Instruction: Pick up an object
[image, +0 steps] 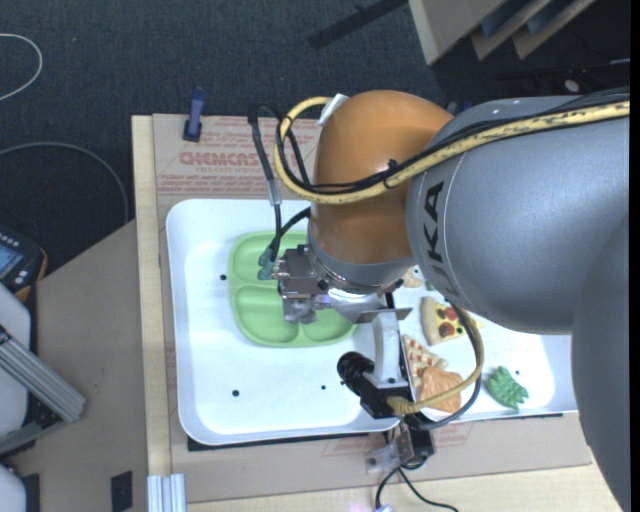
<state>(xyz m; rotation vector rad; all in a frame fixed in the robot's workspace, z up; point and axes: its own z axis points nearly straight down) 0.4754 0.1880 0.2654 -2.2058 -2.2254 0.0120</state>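
Observation:
A light green divided dish (258, 300) lies in the left white bin (205, 340), toward its right half. The gripper (298, 298) hangs straight below the orange wrist band (375, 170), down over the dish's right part. The wrist and its grey housing hide how it stands at the dish. In the right bin a toy pizza slice (438, 385), a second flat food piece (441, 320) and a small green toy (505, 388) lie beside the arm.
The big grey arm link (540, 220) covers most of the right bin. Yellow and black cables (285, 150) loop from the wrist. A black fitting (358, 378) sits by the bins' shared wall. A blue clip (193, 115) rests on the cardboard behind.

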